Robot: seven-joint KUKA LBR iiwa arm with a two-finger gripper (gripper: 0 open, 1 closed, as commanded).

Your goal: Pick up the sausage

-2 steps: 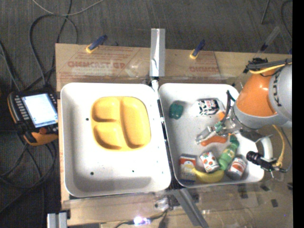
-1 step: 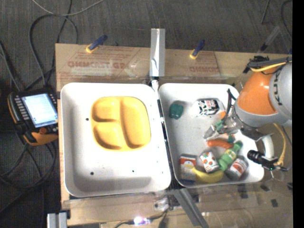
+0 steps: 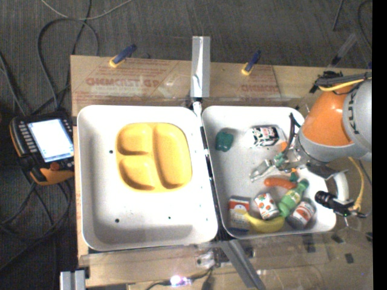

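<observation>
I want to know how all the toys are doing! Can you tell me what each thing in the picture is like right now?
Yellow plastic divided tray: flat in the left bin, nothing in it.
Orange sausage: lying in the right bin, under the gripper.
Green bottle: on its side.
Yellow banana: lying flat beside the cans.
Small black-and-white carton: tipped over.
Metal two-finger gripper: low over the sausage, holding nothing.
Handheld screen: switched on.

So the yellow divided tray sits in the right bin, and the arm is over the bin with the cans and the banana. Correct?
Not quite. The camera view shows the yellow divided tray in the left bin, not the right. The rest holds: the arm is over the right bin, which holds the cans and the banana.
</observation>
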